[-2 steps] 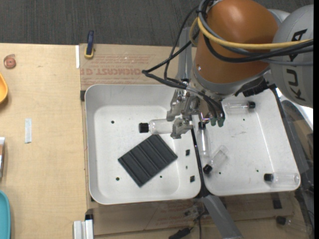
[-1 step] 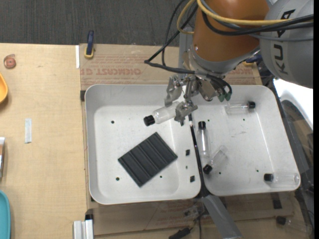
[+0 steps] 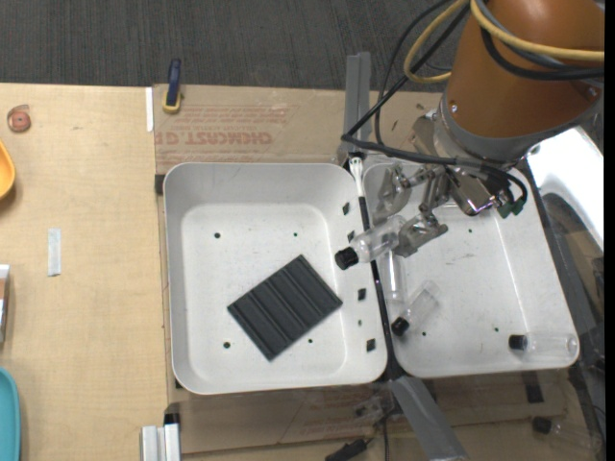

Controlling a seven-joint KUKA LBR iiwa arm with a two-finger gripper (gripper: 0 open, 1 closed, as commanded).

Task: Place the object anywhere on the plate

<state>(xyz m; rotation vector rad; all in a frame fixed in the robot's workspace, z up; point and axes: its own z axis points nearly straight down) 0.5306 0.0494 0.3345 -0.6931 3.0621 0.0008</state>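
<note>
Along the far edge we see a dark grey carpeted floor [image 3: 192, 17] with a fine ribbed weave. Nearer, a pale wooden bench top [image 3: 77, 257] fills the left side, and a brown cardboard sheet [image 3: 240, 128] with reversed red print lies to its right. A blue-handled clamp [image 3: 173, 84], as far as we can tell, sits at the cardboard's far left corner. The light is even and soft.
</note>
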